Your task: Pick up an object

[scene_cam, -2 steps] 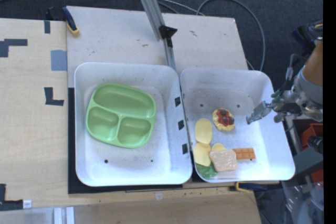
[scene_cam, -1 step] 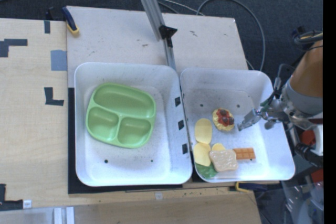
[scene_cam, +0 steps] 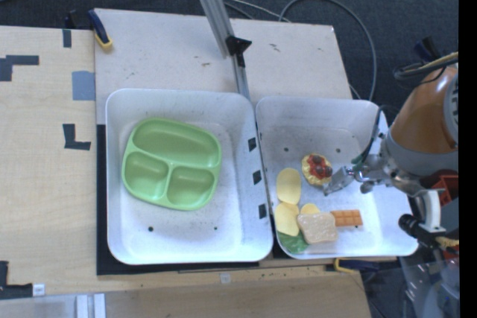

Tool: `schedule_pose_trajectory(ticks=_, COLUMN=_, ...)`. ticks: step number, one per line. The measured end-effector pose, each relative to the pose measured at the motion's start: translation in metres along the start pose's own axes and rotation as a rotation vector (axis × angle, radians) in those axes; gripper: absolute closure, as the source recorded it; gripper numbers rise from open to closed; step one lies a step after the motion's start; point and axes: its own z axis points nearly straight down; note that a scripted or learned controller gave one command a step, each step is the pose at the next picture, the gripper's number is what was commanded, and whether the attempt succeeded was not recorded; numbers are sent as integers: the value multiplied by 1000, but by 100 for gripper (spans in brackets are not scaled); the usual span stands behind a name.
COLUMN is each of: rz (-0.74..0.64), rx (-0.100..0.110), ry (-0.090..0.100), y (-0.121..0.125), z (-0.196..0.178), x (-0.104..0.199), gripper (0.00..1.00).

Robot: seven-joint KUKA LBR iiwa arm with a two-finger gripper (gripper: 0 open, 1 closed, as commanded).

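Observation:
In the right bin (scene_cam: pixel 313 115) lie several toy foods: a red and yellow pizza-like piece (scene_cam: pixel 317 167), two yellow slices (scene_cam: pixel 289 186) (scene_cam: pixel 286 218), a tan bread slice (scene_cam: pixel 318 228), an orange cracker (scene_cam: pixel 346 218) and a green scrap (scene_cam: pixel 295 243). My gripper (scene_cam: pixel 352 181) hangs low over the bin's right half, just right of the pizza-like piece and above the cracker. Its two fingers stand apart, open, with nothing between them.
A green divided plate (scene_cam: pixel 173 162) lies in the left bin (scene_cam: pixel 127 234). A grey metal pole (scene_cam: pixel 212 0) slants over the bench down to the seam between the bins. Cables run across the dark floor behind. The arm's orange band (scene_cam: pixel 425 119) sits over the right bin's edge.

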Motion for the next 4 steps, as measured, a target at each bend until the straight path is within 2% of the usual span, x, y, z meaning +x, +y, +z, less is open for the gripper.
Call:
schedule_pose_trajectory(ticks=1, rz=-1, rx=-3, ry=0, y=1, z=-13, x=0, gripper=100)
schedule_pose_trajectory(ticks=2, rz=-1, rx=-10, ry=-3, y=0, z=-73, x=7, gripper=100)
schedule_pose_trajectory(ticks=3, rz=0, rx=-7, ry=-2, y=0, z=-84, x=7, gripper=100)
schedule_pose_trajectory(ticks=4, rz=-6, rx=-6, ry=1, y=1, z=-93, x=67, gripper=100)
